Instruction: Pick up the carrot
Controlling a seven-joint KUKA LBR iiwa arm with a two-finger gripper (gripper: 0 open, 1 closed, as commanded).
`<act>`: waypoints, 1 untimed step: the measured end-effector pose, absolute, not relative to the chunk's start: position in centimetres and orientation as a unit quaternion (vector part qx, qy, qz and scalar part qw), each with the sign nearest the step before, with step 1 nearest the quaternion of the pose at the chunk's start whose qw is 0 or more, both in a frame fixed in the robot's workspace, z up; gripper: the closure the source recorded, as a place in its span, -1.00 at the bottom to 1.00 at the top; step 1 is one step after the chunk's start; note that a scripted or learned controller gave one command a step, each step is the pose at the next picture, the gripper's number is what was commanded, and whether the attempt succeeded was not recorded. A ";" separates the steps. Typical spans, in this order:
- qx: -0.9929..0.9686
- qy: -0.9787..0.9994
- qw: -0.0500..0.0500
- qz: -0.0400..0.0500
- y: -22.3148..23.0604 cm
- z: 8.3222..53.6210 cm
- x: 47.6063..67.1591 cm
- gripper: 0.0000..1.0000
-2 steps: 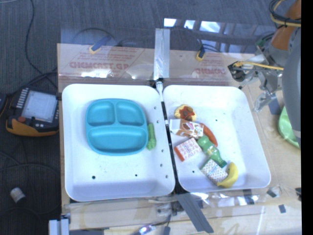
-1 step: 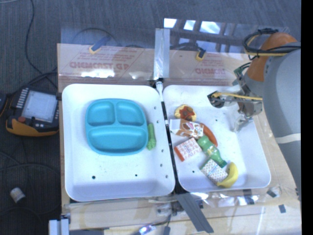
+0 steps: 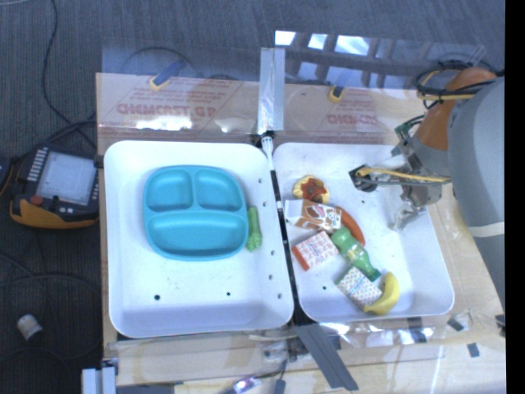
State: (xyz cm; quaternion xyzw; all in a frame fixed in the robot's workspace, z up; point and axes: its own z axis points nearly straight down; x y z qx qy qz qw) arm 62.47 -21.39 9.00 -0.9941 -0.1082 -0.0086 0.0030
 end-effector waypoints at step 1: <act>-0.994 -0.108 0.004 -0.009 -21.4 9.0 57.0 -1.00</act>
